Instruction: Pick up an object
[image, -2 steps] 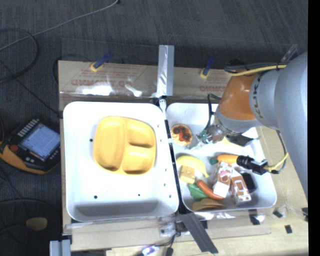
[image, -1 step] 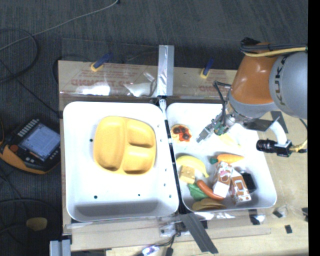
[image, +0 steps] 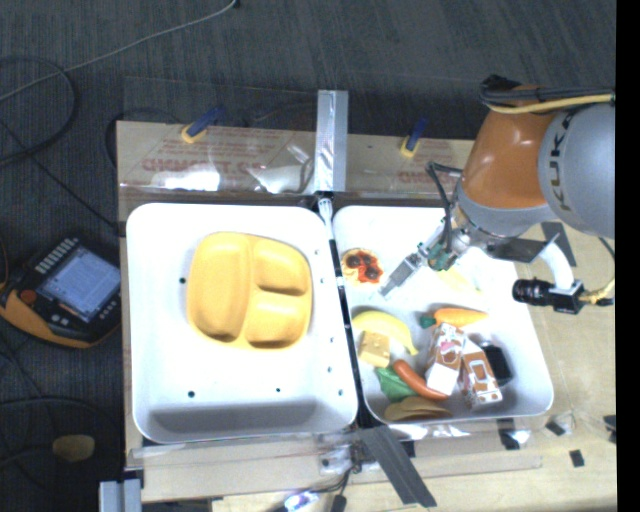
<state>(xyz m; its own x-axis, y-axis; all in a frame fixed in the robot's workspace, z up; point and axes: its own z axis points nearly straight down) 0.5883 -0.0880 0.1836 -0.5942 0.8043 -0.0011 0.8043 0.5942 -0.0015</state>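
I see the gripper low over the right bin, finger state I cannot tell, nothing visibly held, toy food heaped at that bin's near end, yellow tray in the left bin.

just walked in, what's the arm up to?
The KUKA arm reaches in from the right, and its hand hangs over the upper part of the right bin. Nothing shows between its fingers. Toy food is piled at that bin's lower end: a small pizza, a banana, a carrot, some cartons. The left bin holds a yellow divided tray.
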